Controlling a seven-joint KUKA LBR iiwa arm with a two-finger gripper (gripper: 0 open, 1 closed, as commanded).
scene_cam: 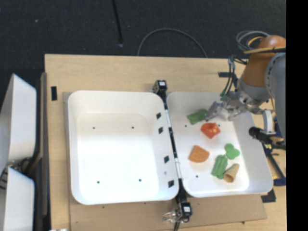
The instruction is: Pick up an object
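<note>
Several small objects lie in the right bin (185,105). A flat green piece (197,116) sits toward the bin's back, with a red chunk (210,129) just in front of it. Nearer the front are an orange wedge (198,154), a long green piece (220,167), a small rounded green piece (232,151) and a tan cone (231,172). My gripper (215,111) hangs low over the back of this bin, right beside the flat green piece and just above the red chunk. Nothing visibly sits in its grasp.
The left bin (115,143) lies beside the right one, and a divider with black clips (168,143) runs between them. The grey arm with its orange band (257,66) comes in over the right bin's far right corner. A white box (19,119) stands at the left.
</note>
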